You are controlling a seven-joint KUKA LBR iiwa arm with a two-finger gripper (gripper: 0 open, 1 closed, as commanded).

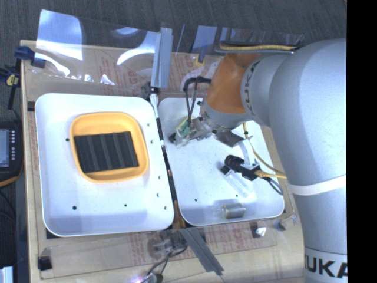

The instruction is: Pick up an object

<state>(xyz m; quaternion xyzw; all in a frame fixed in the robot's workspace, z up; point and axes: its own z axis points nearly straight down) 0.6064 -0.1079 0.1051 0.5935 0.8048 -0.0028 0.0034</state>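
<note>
Lying well apart from claw point(181, 134): small cylinder point(233, 210)

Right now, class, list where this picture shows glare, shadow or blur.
Camera view: glare on the clear sheets behind the bins; left bin bright, nearly washed out; right bin dimmer beneath the arm; the small cylinder near its front edge looks soft.

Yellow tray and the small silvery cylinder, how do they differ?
The yellow tray lies in the left bin, the silvery cylinder in the right bin. The tray is far larger than the cylinder. The tray holds a dark ribbed centre; the cylinder is plain. Both lie flat.
</note>
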